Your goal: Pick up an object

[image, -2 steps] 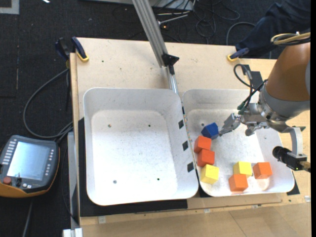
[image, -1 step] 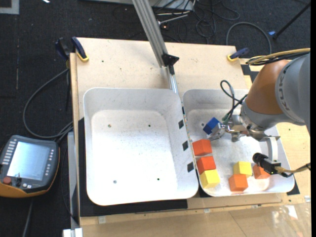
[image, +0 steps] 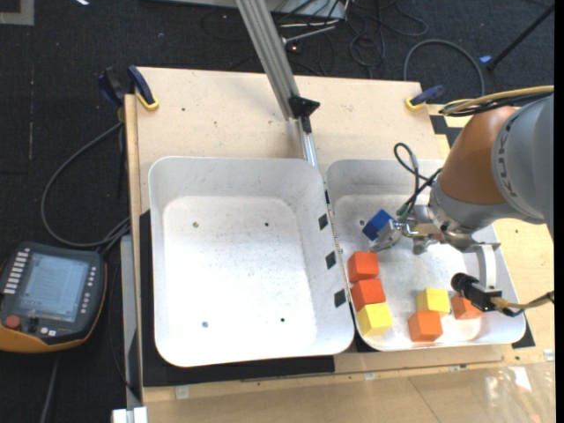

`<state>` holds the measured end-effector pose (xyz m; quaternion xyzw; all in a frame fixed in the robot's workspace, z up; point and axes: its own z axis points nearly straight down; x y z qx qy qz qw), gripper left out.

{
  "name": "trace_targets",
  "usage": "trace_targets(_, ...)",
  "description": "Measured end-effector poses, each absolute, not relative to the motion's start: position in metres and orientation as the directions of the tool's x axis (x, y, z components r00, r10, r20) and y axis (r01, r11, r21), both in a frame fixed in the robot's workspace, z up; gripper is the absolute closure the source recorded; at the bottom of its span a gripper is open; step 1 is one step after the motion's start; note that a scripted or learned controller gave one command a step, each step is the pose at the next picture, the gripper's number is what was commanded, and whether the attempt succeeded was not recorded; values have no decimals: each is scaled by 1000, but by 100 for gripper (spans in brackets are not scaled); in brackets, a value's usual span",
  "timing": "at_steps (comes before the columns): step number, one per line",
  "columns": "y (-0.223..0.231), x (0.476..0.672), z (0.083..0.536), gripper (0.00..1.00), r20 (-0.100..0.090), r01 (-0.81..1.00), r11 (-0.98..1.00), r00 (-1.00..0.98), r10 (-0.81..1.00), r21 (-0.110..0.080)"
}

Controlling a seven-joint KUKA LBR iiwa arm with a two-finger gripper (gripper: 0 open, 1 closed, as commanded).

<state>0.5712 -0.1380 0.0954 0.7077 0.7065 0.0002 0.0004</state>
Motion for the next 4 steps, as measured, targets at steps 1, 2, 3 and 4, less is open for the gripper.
trace_targets(1, -157, 669, 97, 0, -2, 1000, 5, -5, 1000, 7)
trace_targets(2, -156, 668, 107, 100, -3, 1000, 6, -6, 1000, 6)
trace_targets(3, -103, 632, 147, 100, 2, 1000, 6, -6, 1000, -1)
trace_targets(4, -92, 631, 199, 100, -1, 1000, 4, -4, 1000, 6)
